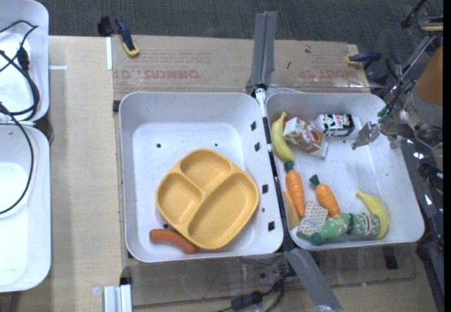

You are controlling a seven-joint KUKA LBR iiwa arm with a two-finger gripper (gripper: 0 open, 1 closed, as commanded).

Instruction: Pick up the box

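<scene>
Approach step: my gripper [366, 136], finger spread indiscernible, hangs just right of the box [335, 123]; next, descend over it.

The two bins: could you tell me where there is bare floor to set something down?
Left bin: bare floor behind the yellow plate. Right bin: a patch between the black-and-white carton, carrots and right-hand banana. Its front and left wall are crowded.
</scene>
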